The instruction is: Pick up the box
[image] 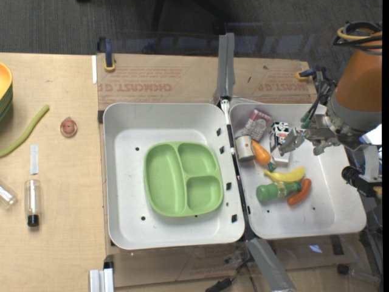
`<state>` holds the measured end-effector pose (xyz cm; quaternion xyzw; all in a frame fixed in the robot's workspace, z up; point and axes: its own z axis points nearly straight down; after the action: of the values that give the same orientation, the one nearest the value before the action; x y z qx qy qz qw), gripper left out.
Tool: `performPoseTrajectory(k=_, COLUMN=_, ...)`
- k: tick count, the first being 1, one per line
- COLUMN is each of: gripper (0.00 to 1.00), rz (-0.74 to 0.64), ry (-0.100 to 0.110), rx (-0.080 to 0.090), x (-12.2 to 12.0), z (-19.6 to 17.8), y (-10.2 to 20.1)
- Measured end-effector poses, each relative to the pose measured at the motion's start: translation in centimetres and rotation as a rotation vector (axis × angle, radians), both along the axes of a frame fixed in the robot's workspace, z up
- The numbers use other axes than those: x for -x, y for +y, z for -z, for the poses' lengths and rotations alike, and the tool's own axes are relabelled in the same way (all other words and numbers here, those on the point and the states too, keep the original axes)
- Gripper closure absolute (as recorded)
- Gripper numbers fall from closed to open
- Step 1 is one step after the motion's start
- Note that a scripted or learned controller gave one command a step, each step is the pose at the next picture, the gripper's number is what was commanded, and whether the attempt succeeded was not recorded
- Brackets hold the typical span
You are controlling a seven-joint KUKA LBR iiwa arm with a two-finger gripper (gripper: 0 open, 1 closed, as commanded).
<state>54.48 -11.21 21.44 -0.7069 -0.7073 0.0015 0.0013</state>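
Nearest, in right bin (316, 221): green bottle (269, 191), red pepper (299, 192), yellow banana (285, 175). Beyond, orange carrot (261, 152) and silver can (244, 148). Gripper (288, 143) low beside black-and-white box (279, 131), perhaps touching it; finger spacing impossible to tell. Farthest, pink packet (257, 124). Left bin (118, 181): green divided plate (183, 178).

Even, fairly bright overhead light falls on the worktop (48, 181), with no hard glare. The two white bins (121, 139) read clean, with soft shading along their inner walls. The green divided tray (182, 178) casts only a faint shadow. The carpet beyond the worktop's far edge is dim. Focus is moderate; small items look slightly soft and grainy.
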Motion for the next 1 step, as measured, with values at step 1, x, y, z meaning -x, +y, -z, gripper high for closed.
performPoseTrajectory(k=1, gripper=0.0, rz=0.06, ry=-0.003, rx=0.001, x=-6.78, z=11.52, y=0.24)
